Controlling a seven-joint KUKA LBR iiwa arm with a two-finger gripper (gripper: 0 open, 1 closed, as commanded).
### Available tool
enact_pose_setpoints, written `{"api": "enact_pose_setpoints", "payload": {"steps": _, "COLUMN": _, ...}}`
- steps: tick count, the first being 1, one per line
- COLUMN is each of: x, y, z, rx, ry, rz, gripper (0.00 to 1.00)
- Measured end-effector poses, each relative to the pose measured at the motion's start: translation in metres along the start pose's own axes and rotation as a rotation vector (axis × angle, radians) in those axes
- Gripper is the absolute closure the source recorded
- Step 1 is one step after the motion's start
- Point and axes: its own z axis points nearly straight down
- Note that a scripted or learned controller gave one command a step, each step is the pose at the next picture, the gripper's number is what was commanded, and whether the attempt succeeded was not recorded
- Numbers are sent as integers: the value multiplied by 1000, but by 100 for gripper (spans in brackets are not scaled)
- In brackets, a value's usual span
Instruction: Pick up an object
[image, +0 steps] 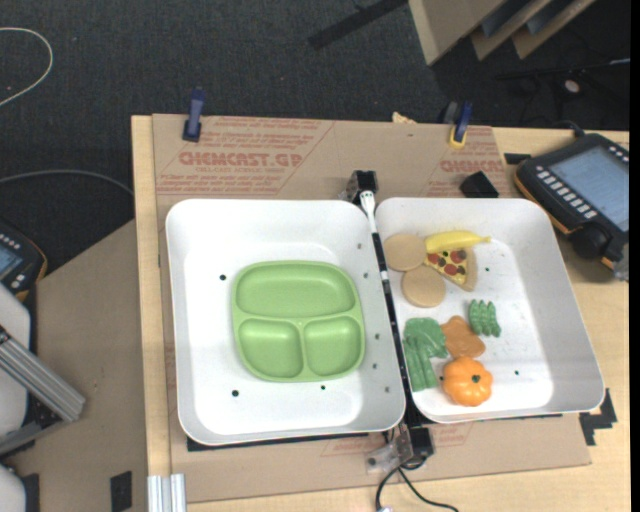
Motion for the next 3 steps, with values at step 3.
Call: {"api": "enact_pose_setpoints", "payload": {"steps": 3, "x": 2, "y": -3, "z": 48, "rx": 17, "ry": 11, "rz": 2, "gripper": 100}}
